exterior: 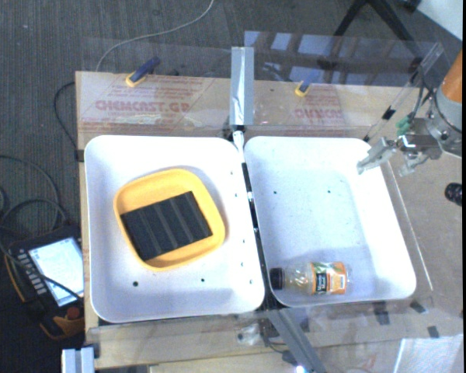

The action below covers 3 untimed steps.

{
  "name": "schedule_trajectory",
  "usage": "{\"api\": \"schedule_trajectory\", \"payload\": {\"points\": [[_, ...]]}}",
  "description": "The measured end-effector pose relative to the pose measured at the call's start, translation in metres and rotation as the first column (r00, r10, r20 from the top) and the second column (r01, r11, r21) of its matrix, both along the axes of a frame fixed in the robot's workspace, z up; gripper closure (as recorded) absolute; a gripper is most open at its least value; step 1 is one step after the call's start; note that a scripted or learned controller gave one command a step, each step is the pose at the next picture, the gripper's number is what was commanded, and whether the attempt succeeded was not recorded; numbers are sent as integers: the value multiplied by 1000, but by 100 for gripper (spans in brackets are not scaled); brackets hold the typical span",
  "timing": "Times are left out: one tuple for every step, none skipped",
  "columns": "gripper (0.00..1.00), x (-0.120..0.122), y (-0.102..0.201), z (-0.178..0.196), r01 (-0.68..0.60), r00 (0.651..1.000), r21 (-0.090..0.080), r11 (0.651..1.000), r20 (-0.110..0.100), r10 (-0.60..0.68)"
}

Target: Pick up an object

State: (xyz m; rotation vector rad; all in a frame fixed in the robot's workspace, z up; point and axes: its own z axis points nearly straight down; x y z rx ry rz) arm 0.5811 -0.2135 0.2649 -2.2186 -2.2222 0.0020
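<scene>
A small clear bottle [312, 278] with an orange label and a dark cap lies on its side near the front edge of the right bin [318, 200], cap pointing left. In the left bin [101, 208] a yellow dish [132, 196] holds a black ridged block [167, 225]. My gripper [383, 166] hangs over the right bin's far right corner, well behind the bottle and apart from it. Its fingers [370, 158] are spread open with nothing between them. The arm's orange band [455, 84] shows at the right edge.
A grey divider strip [241, 92] stands behind the seam between the bins. Yellow clamps [142, 71] sit on the back board. Cables and a tablet [53, 264] lie on the floor at left. Chair legs [365, 6] stand behind the bench.
</scene>
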Motion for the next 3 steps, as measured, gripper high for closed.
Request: {"api": "schedule_trajectory", "payload": {"points": [[0, -41, 20, 13, -131, 991, -2, 991, 1, 131], [0, -98, 118, -85, -455, 890, 2, 890, 0, 455], [0, -96, 98, -49, -523, 853, -1, 853, 4, 523]]}}
